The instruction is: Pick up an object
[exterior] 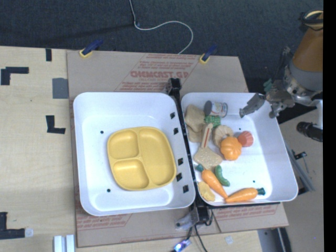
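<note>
Approach step: gripper [261,107] is hanging over the far right corner of the right bin [281,156], holding nothing. Can't tell if the jaws are apart or together. Toy food is sitting in a pile along the right bin's left side: orange pumpkin [230,148], red tomato [245,138], two carrots [213,181], bread slice [208,157], small can [219,109]. Yellow divided plate [140,157] is lying in the left bin [89,119]. Next move likely calls for shifting toward the pile, lining up over one item, then lowering.
</note>
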You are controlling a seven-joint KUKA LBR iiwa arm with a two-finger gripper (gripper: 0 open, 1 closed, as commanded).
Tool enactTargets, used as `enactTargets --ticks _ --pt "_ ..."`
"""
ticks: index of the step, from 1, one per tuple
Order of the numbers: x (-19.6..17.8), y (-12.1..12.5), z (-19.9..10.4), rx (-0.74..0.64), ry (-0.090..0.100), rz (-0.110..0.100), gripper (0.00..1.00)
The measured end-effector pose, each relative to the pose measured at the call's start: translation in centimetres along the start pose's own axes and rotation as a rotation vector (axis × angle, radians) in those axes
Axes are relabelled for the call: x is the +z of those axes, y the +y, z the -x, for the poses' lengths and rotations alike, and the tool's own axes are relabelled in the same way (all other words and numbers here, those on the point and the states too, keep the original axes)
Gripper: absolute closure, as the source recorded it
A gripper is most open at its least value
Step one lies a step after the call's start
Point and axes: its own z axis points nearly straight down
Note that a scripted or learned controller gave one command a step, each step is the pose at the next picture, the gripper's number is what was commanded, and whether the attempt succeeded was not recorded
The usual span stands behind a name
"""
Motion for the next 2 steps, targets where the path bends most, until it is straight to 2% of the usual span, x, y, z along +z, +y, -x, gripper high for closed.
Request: enactTargets --ticks 1,2 --pt "-0.8 0.3 0.0 -0.003 -0.003 0.013 0.00" --pt "5.2 0.2 -1.0 -0.003 -0.002 0.008 0.00"
